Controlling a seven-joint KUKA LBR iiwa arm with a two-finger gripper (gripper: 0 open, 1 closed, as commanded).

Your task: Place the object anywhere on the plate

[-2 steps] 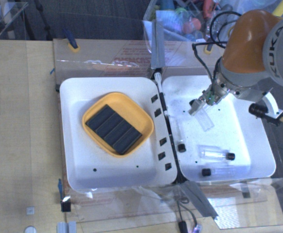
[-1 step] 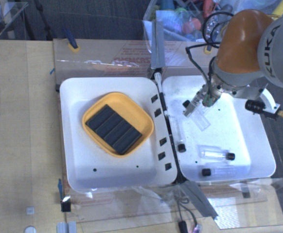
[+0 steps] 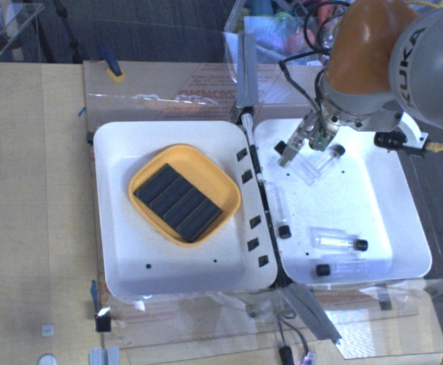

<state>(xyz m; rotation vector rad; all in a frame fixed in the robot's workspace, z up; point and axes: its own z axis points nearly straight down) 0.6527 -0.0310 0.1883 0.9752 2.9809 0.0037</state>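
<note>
A yellow square plate lies in the left bin, and a dark ridged slab rests on it. My gripper hangs low over the back of the right bin. Right below and beside it a clear plastic vial lies at a slant, its black cap toward the right. Whether the gripper touches or holds that vial I cannot tell. The grey arm with its orange band comes in from the upper right.
More clear vials with black caps lie in the right bin: one near the front, one by the front wall, one along the divider. A box of coloured items stands behind the bins.
</note>
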